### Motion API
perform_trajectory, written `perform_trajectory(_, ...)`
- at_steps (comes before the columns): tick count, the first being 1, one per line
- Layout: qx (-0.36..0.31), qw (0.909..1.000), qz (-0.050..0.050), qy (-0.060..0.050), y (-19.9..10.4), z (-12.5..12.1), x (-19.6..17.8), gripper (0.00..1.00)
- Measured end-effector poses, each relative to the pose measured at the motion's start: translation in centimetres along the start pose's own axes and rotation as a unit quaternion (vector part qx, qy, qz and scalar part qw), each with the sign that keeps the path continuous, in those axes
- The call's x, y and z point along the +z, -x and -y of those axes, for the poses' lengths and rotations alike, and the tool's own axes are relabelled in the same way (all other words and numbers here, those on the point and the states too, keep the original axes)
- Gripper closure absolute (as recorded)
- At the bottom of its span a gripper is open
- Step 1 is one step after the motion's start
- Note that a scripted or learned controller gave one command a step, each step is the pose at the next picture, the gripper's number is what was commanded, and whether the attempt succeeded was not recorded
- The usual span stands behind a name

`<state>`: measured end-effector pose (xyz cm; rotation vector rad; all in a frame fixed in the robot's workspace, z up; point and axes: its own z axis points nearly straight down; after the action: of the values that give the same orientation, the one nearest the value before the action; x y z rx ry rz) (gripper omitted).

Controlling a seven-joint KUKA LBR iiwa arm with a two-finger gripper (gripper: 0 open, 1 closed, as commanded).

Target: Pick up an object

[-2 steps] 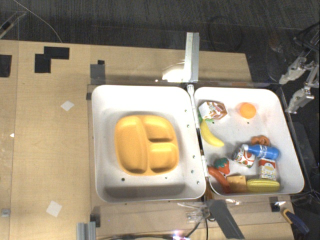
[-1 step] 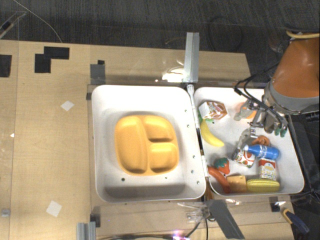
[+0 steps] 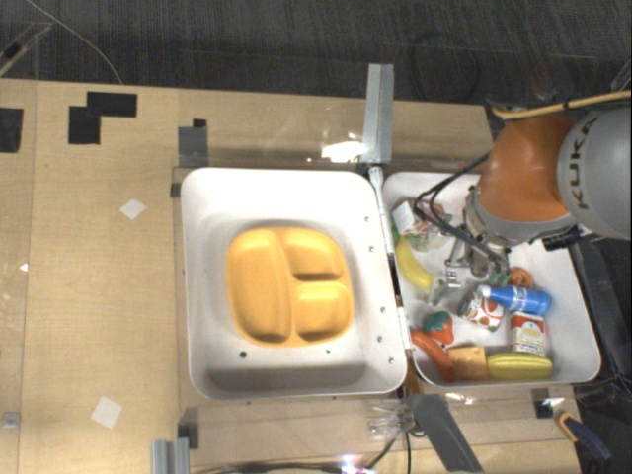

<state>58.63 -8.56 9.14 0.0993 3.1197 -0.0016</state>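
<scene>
Over the right bin (image 3: 591, 349), pincer (image 3: 456, 282) (grip state unclear), banana (image 3: 413, 265) just left, blue bottle (image 3: 515, 300) just right.

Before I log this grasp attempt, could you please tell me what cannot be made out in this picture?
- Pincer, camera view: too small and blurred against the clutter to tell whether it is open or shut, or holds anything.
- Right bin, camera view: its upper part is hidden by the arm.
- Small toys near the blue bottle, camera view: overlapping and blurred, so hard to identify.
</scene>
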Motion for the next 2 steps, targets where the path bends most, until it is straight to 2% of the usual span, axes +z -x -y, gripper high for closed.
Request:
perform_trajectory(1, -0.002, 1.0000, 0.005, -0.001, 0.3, 0.0, -1.3, 1.00)
perform_trajectory(2, -0.069, 0.9976, -0.007, 0.001, -5.1, 2.5, -1.0, 1.00)
